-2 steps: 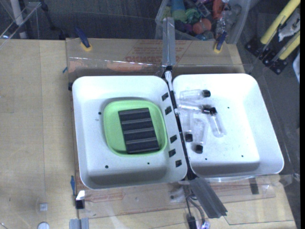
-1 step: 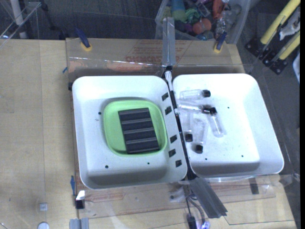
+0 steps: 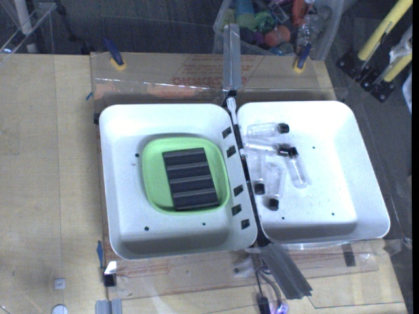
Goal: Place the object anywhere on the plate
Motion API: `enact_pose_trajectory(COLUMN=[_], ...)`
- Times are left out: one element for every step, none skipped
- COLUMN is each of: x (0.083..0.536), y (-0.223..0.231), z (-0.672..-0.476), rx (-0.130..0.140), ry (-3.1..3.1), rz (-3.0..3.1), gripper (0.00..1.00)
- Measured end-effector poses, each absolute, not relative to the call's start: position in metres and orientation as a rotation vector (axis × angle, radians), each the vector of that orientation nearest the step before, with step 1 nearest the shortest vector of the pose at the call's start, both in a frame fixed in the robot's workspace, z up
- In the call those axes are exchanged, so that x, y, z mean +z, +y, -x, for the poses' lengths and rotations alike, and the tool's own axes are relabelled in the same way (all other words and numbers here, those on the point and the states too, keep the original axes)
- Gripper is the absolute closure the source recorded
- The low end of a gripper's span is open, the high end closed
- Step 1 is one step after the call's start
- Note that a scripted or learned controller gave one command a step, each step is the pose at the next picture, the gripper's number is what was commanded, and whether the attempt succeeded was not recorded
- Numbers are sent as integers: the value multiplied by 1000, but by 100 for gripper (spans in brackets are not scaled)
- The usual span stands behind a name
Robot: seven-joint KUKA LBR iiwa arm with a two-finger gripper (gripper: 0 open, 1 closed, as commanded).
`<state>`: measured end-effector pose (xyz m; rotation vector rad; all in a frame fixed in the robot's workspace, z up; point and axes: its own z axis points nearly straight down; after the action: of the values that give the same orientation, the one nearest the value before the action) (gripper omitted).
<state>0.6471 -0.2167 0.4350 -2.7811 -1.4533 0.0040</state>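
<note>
Looked like the very start of the job to me; nothing had been picked yet. The clear vials with black caps (image 3: 278, 156) were lying in a loose heap in the right bin (image 3: 340, 201), maybe four or five, hard to count since the clear plastic washed out against the white. The green plate (image 3: 152, 175) sat in the left bin (image 3: 118, 227) with a ribbed black block (image 3: 191, 178) on it, covering most of the middle; couldn't tell what state the tool was in. Next move, I'd guess, was coming down on one vial at the heap's edge, then carrying it over the divider (image 3: 242, 175) between the bins; the block left only the green rim free, and round vials could roll off. Past the counter (image 3: 46, 175), a box of coloured toys (image 3: 275, 15).
</note>
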Motion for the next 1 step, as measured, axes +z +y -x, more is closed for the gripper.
enact_pose_trajectory(x=[435], y=[-216], z=[-655], rx=[-2], ry=[-1336], rz=[2843], gripper=[0])
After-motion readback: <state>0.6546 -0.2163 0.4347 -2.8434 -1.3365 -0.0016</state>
